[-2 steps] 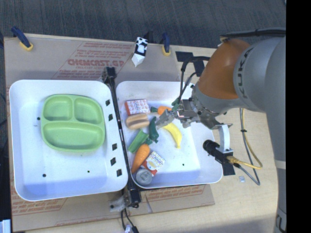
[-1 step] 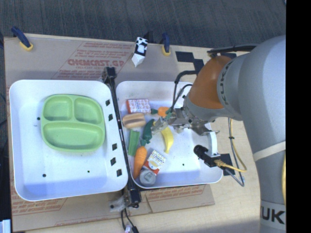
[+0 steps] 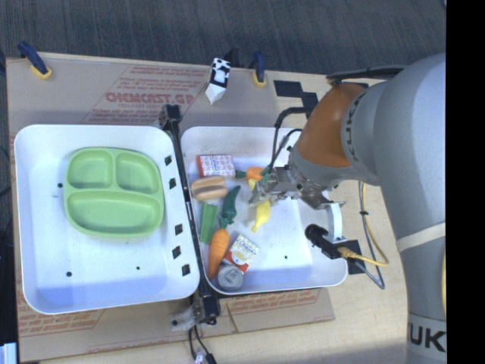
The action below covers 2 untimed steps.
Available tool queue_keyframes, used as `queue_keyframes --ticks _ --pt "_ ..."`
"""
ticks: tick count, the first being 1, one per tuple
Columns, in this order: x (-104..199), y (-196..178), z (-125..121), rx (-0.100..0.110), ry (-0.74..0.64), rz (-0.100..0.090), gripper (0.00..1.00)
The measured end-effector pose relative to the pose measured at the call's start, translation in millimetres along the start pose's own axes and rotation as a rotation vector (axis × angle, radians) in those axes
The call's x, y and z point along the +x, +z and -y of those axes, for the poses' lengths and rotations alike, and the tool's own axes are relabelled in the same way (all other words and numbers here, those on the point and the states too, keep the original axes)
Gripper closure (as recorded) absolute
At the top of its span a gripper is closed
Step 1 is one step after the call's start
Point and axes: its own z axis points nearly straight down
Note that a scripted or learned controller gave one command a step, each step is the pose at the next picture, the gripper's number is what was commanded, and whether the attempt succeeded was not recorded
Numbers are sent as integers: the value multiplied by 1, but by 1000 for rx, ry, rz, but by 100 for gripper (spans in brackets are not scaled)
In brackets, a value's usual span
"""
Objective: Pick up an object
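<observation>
Claw (image 3: 264, 194) sits low in the right bin (image 3: 292, 268), at the banana's (image 3: 261, 215) twelve o'clock; its grip state unclear; nothing visibly lifted.

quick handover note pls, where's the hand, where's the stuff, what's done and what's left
Hand: low in the right bin, over the yellow banana; its grip is not readable.
Right bin: hot dog, carrot, green pepper, red box, small carton, can.
Left bin: green divided plate.
Done: arm is down among the items.
Left: nothing visibly lifted; confirm a grasp, then raise.
</observation>
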Motion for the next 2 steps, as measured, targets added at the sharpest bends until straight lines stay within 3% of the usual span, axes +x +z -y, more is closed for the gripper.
queue_keyframes --ticks 1,2 --pt "53 -111 32 -6 5 -2 100" --pt "103 -89 89 -1 3 -2 100"
